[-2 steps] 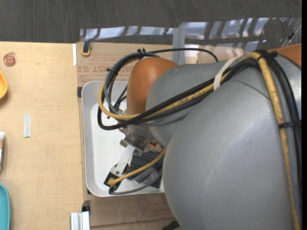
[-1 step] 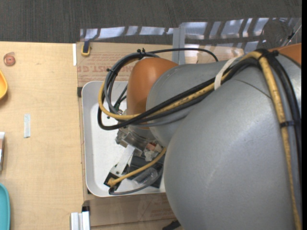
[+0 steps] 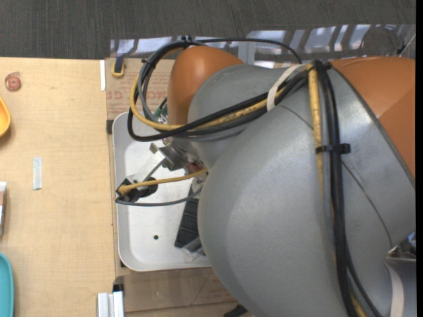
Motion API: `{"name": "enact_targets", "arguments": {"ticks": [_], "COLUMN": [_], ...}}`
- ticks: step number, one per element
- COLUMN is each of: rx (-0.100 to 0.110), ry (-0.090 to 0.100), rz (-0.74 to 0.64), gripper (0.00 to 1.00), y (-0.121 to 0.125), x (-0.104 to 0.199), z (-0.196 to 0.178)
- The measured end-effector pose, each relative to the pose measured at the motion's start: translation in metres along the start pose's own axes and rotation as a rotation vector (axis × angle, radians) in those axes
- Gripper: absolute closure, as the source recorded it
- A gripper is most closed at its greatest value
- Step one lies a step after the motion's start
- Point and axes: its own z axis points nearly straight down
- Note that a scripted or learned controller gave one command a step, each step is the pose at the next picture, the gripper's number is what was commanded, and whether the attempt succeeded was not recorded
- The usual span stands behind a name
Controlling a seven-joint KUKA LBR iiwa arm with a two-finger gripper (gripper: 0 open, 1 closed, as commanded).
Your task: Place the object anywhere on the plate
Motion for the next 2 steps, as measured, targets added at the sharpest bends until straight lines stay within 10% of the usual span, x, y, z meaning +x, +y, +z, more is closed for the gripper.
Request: {"name": "enact_targets", "arguments": {"ticks": [1,2], "rx": [0.002,0.003], "ry": [0.000,-0.010], "rz": [-0.025,-0.025], "gripper": [0.00,1.00], "y": [-0.0442,-0.0428], "x": [-0.0566,-0.0592], "z": [0.0746,0.0666]}}
